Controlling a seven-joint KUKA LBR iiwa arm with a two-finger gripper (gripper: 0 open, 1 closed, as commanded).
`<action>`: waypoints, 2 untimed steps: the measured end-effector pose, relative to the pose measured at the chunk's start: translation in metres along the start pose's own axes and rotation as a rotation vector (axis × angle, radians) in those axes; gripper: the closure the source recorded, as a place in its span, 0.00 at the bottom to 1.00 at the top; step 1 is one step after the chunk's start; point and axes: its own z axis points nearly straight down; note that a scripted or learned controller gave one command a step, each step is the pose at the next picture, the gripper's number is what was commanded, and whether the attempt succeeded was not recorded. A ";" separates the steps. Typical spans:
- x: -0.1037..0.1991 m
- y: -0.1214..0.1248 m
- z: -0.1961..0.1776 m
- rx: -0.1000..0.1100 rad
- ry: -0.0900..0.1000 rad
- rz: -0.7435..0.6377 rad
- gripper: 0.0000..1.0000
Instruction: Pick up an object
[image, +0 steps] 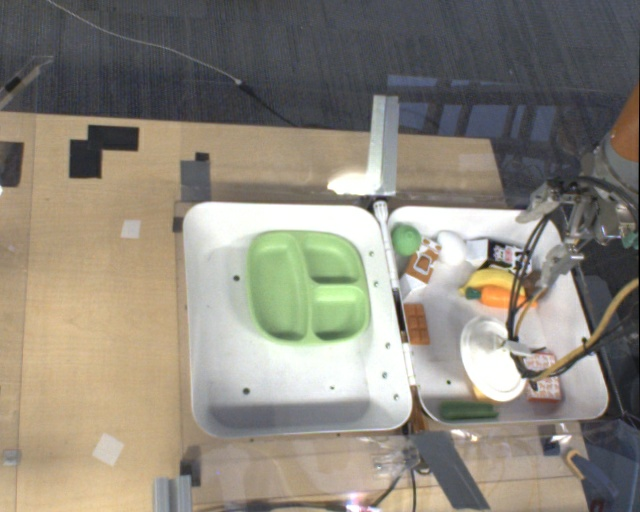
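Note:
My gripper (545, 235) hangs over the back right part of the right bin (590, 330), its two fingers spread open with nothing between them. Just left of it lie a yellow banana (488, 278) and an orange carrot-like piece (497, 297). Farther left are a green ball (405, 240), a white and orange box (422, 265) and a black and white packet (500, 254). A white bowl (490, 362) sits near the bin's front, with black cables from the arm hanging over it.
In the right bin are also a brown waffle-like block (416, 325), a green stick (468, 410) and a small red and white box (543, 390). The left bin (215, 330) holds a green divided tray (305, 285). A metal post (384, 145) stands behind the bins.

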 end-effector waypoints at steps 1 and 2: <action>0.051 -0.006 0.120 -0.001 0.001 -0.062 0.00; -0.017 0.044 0.146 -0.003 0.005 -0.026 0.00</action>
